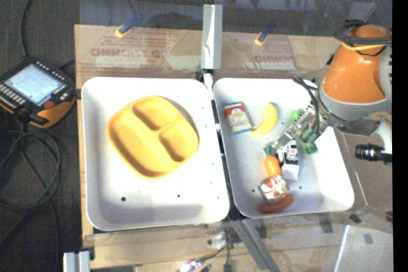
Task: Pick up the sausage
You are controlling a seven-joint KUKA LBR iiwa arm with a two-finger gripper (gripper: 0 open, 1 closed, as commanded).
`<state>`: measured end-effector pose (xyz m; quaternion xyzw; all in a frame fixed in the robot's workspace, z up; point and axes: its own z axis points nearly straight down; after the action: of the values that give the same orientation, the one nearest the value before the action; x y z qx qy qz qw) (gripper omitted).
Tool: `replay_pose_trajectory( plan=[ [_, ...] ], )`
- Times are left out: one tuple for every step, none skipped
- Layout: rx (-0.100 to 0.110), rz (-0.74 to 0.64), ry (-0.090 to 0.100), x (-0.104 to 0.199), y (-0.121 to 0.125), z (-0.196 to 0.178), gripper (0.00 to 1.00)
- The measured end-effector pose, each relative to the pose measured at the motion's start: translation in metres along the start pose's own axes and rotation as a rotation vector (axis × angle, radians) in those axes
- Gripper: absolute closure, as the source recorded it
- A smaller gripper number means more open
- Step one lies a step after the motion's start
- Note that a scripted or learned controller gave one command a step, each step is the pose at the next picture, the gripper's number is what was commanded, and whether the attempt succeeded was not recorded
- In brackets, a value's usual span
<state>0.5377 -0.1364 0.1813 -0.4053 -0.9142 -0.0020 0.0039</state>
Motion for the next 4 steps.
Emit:
replay_pose_trajectory(
  plan=[
    [0.001,-0.113,-0.006,0.074,0.071,-0.091,1.00],
    [0.002,-0.117,-0.007,0.037,0.079,-0.072,1.00],
    [0.003,-0.235,-0.005,0.065,0.107,0.001,1.00],
    [0.002,-0.235,-0.005,0.065,0.108,0.001,0.00]
  ],
)
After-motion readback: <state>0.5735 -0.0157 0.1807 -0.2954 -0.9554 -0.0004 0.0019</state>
